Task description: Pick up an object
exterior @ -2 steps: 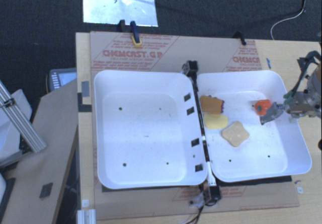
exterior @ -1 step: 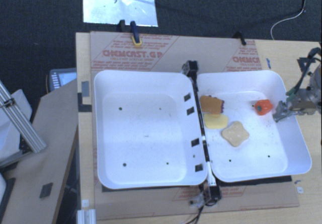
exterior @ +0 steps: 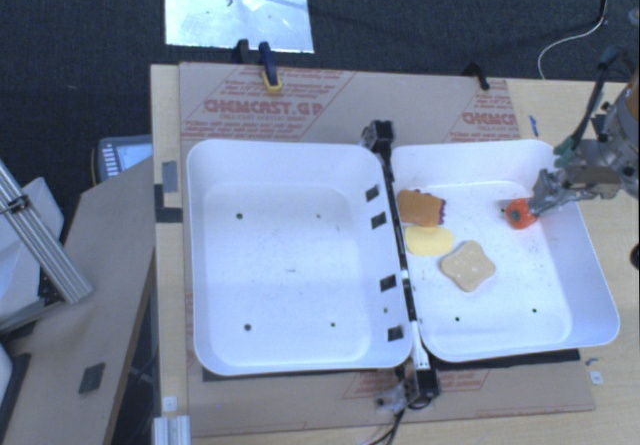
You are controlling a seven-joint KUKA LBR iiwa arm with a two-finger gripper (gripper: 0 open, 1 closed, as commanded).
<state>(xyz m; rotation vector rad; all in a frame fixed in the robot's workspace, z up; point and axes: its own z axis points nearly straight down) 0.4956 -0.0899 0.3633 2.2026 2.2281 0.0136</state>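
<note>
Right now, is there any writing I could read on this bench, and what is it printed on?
"CHEMCAST GP" in red, on the brown sheet behind the left bin.
The same red print, slanted, at the sheet's right corner: too blurred to read for sure.
Red print on the sheet's front edge: unreadable.

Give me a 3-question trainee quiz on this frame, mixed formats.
1. True or false: the orange-brown piece lies in the left bin.
2. Which item lies closest to the gripper? A) yellow disc B) beige piece C) orange-red object
3. Fill in: the yellow disc sits between the orange-brown piece and the ____ piece.

Key: 1 false, it lies in the right bin. 2 C. 3 beige.
</note>
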